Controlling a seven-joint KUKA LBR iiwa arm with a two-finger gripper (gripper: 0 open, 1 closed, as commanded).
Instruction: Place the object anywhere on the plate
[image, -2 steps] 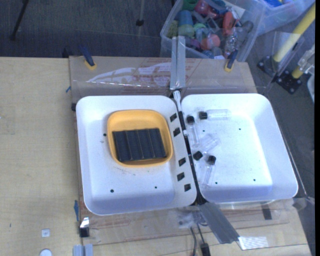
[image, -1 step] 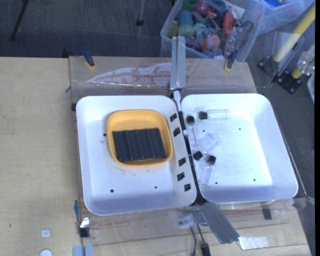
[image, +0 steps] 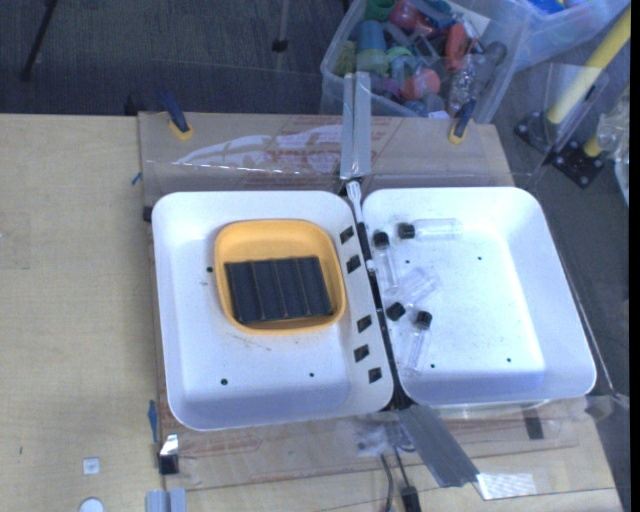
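A yellow square plate (image: 232, 243) with rounded corners lies in the left white bin (image: 190, 340), toward its back. A dark grey ribbed slab (image: 278, 288) rests flat on the plate and covers most of its floor. Several clear vials with black caps lie in the right white bin (image: 500, 300) along its left side: one (image: 430, 230) near the back, one (image: 385, 265) beside the divider, and others (image: 413, 292) (image: 415, 342) nearer the front.
A strip with black tabs (image: 362, 300) runs between the two bins. A clear tub of colourful toys (image: 420, 50) stands behind the bench. Blue clamps (image: 178, 120) (image: 460, 122) grip the back board. Bare wooden bench (image: 70, 250) lies to the left.
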